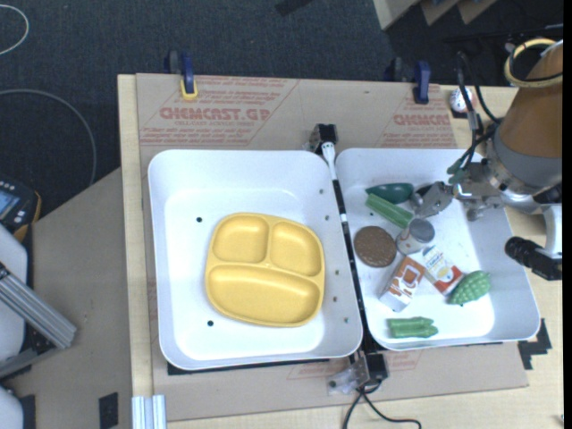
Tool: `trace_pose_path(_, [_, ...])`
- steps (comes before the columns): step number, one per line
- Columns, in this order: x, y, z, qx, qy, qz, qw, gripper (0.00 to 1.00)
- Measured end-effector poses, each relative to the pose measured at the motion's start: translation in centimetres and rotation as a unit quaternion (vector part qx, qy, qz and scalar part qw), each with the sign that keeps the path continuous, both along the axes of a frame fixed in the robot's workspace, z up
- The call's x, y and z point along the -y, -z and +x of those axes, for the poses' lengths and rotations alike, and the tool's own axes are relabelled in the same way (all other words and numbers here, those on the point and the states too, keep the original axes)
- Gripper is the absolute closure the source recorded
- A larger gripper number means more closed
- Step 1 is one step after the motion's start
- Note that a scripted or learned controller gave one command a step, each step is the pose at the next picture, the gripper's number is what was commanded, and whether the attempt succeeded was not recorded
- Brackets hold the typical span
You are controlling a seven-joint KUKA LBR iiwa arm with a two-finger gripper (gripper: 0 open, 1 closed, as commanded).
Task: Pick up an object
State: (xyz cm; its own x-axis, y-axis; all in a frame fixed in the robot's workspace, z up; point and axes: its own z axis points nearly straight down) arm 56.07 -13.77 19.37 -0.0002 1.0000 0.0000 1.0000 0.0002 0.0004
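The right bin (500, 324) holds several small objects. A dark green piece (391, 190) and a lighter green stick (388, 210) lie at its back left. A brown disc (375, 246) sits by the left wall, with a small grey can (417, 233) beside it. An orange and white carton (404, 283) and a white and red packet (440, 269) lie in the middle. A knobbly green piece (470, 287) and a green pod (412, 327) lie toward the front. My gripper (435, 197) hovers over the back of this bin, just right of the green pieces and above the can.
The left bin (170, 239) holds a yellow divided plate (264, 269). Blue clamps (187, 71) (421, 80) stand at the board's back edge. The grey arm with its orange band (536, 114) comes in over the right bin's right side.
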Motion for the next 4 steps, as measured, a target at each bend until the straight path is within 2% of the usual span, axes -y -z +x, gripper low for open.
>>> trace_pose_path(1, [-1.2,9.7,-2.8,-0.005,0.000,0.0017,1.0000,0.00])
trace_pose_path(2, [-1.5,6.4,-4.8,-0.002,0.001,0.0013,1.0000,0.00])
trace_pose_path(3, [-1.5,6.6,-4.7,-0.002,0.001,0.0009,1.0000,0.00])
trace_pose_path(4, [-2.5,5.1,-8.3,-0.002,0.001,0.0013,1.0000,0.00])
